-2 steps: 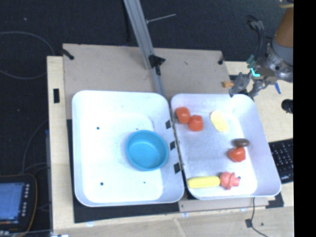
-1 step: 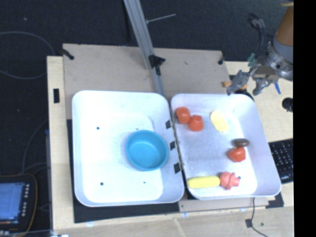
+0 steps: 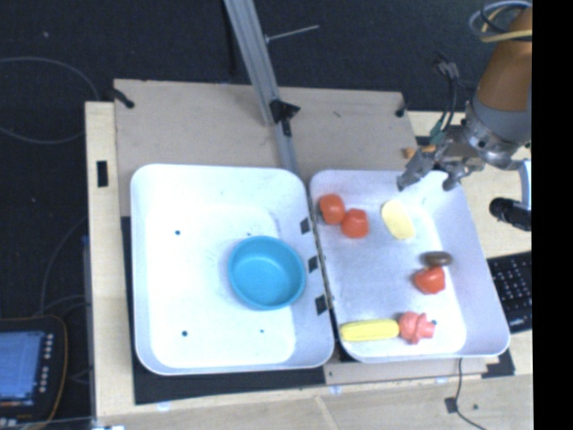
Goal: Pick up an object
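My gripper [image 3: 433, 176] hangs over the far right corner of the right bin [image 3: 385, 267], fingers spread open with nothing between them. A pale yellow piece [image 3: 398, 219] lies just below and left of it. Two orange-red items [image 3: 332, 208] [image 3: 354, 223] sit near the bin's far left. A brown piece [image 3: 437, 259] rests above a red one [image 3: 431, 280] at the right side. A yellow banana-shaped piece [image 3: 369, 331] and a pink toy [image 3: 415, 326] lie along the near edge.
A blue bowl [image 3: 265, 272] sits in the left bin [image 3: 179, 204]. A metal pole [image 3: 255, 56] slants up from between the bins. A black keyboard [image 3: 512, 289] lies right of the right bin.
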Tool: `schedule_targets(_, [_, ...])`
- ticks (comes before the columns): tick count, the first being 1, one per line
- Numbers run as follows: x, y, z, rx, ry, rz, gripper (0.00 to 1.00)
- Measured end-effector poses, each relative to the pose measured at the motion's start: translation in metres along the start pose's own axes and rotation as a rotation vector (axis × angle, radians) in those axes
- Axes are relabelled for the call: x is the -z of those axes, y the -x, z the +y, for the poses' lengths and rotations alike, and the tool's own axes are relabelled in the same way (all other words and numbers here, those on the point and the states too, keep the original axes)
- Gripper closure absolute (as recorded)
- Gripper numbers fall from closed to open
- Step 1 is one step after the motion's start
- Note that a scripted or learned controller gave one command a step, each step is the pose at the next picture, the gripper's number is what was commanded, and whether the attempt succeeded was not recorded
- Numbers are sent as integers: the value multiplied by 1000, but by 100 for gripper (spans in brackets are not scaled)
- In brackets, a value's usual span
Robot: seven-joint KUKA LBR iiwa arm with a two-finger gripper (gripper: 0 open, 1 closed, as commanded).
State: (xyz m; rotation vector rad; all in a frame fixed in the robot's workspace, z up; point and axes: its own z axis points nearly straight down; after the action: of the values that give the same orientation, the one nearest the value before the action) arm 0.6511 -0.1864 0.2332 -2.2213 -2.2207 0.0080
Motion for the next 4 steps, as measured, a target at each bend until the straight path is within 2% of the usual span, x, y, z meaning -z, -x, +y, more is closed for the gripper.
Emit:
schedule_targets(1, [-62,8,-1,-1,0,0,0])
schedule_targets(2, [-105,15,4,-5,3,-1,0])
schedule_targets(3, [-89,16,5,-4,12,-3,100])
schedule_targets(4, [-22,17,3,-4,12,4,100])
